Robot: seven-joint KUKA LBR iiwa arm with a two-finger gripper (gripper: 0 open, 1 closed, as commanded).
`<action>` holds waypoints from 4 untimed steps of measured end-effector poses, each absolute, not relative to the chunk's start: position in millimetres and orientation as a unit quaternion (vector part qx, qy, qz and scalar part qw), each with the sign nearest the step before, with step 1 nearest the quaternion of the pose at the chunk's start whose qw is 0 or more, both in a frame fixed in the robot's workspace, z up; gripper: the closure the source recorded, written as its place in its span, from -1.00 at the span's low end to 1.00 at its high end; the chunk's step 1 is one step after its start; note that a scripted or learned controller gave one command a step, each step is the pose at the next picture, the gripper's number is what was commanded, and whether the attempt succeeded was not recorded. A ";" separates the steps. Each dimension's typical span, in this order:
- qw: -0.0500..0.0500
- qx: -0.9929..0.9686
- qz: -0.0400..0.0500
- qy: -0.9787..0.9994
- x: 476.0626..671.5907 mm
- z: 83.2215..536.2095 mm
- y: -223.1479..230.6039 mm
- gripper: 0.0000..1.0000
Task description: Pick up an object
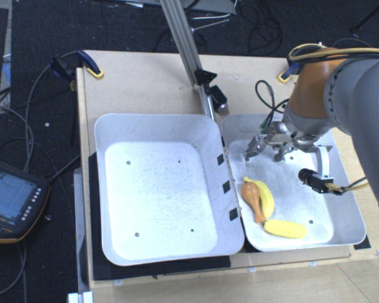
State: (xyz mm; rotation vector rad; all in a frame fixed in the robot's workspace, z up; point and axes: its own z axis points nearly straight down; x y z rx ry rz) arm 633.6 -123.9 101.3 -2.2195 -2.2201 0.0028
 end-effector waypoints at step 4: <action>0.000 -0.707 0.000 -0.707 636.4 226.9 -122.3 1.00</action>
